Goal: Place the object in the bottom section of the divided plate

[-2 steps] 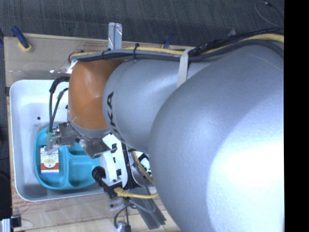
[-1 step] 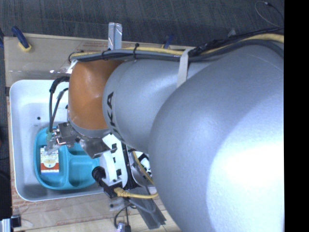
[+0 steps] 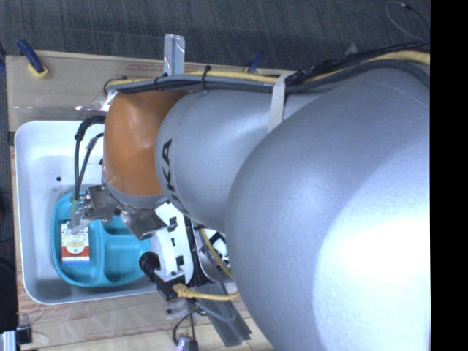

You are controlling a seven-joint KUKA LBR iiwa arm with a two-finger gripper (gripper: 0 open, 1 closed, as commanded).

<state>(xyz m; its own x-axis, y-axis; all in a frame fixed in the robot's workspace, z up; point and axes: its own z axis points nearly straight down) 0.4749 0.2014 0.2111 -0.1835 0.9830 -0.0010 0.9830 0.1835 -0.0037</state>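
One small carton lies in the blue divided plate, under the arm's wrist.
Resting flat in the plate's left compartment inside the white bin, the orange-and-white carton sits just below the hand. The arm leans over the bin, likely to reach it; I cannot tell the hand's state.

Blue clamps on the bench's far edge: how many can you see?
2. One blue clamp sits at the far left corner of the bench; a second clamp peeks out by the cables further right. The big grey arm may hide more.
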